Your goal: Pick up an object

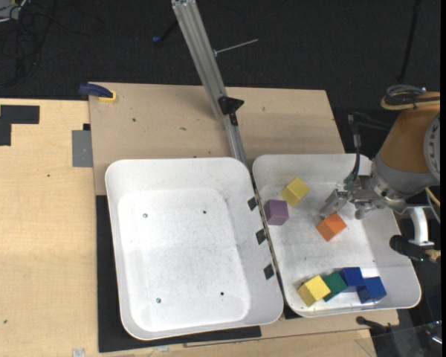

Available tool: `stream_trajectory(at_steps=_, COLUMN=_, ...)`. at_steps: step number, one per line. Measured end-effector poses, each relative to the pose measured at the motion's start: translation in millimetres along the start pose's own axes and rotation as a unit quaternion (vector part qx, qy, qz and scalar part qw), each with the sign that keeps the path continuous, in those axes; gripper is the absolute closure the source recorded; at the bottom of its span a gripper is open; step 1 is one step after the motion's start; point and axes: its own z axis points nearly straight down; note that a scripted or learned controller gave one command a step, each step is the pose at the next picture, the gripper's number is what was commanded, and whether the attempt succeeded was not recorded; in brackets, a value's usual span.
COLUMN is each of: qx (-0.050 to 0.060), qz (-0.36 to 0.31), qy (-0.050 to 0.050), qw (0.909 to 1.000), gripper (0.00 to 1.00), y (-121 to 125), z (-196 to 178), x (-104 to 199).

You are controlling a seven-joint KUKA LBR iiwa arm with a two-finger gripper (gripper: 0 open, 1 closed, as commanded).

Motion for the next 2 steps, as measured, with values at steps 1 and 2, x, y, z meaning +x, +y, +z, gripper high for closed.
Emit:
stream_trajectory(at_steps=1, qx=-0.002, qz=0.002, qy=-0.001, qw=1.0000, gripper=1.00, y=1.0, z=-13.0, x=-1.0)
stream_trajectory(at_steps=2, qx=-0.006, qz=-0.001, qy=-0.002, qw=1.0000, gripper=1.00, y=4.1, z=-76.0, x=-4.9)
